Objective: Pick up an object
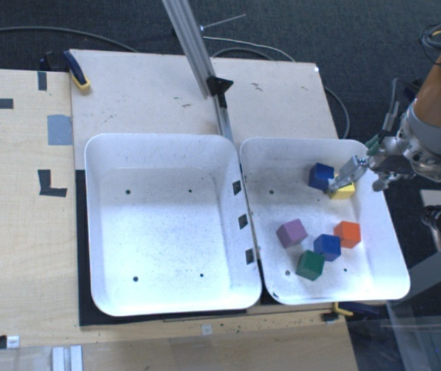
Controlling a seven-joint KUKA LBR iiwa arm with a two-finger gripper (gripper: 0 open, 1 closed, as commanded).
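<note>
Two shallow white bins sit side by side on the desk: a left bin (104, 230) and a right bin (383, 277). Six small blocks lie in the right bin. Two are blue, one upper (320, 176) and one lower (328, 245). There is one yellow block (343, 191) (partly hidden under the arm's end), one orange block (347, 233), one purple block (291, 232) and one green block (310, 265).
</note>
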